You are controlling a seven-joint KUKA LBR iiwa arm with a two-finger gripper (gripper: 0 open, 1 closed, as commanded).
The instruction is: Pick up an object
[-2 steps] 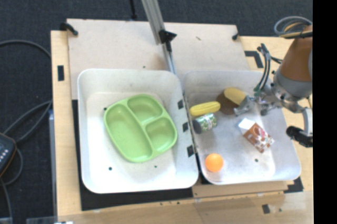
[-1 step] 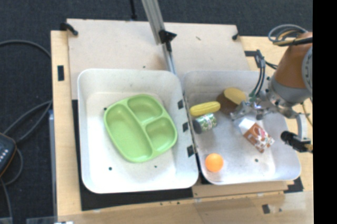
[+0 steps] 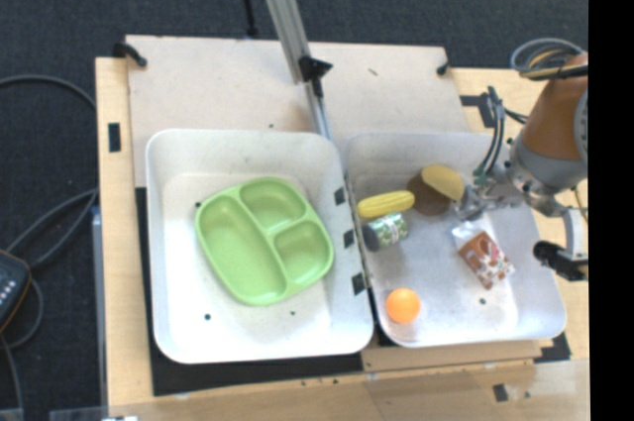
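The step in hand looked like the approach: nothing had been lifted, and every candidate lay in the right bin (image 3: 535, 310). The left bin (image 3: 168, 310) held a green tray (image 3: 265, 239), well apart from the arm (image 3: 555, 127).

The arm reached in from three o'clock, and its gripper (image 3: 474, 201) sat low over the right bin's upper middle, just beside the brown lump (image 3: 437, 188) at nine o'clock of it. The packet (image 3: 483, 257) lay near it at six o'clock. Whether the gripper touched the lump was hard to judge at this slant, and I could not tell how its tips stood; nothing showed between them.

Farther toward nine o'clock lay the corn (image 3: 385, 204), with the small can (image 3: 387, 231) just below it. The orange ball (image 3: 402, 306) sat alone toward seven o'clock, well apart.

The next move likely called for settling squarely over one object, probably the lump or the packet, then closing and lifting straight up.
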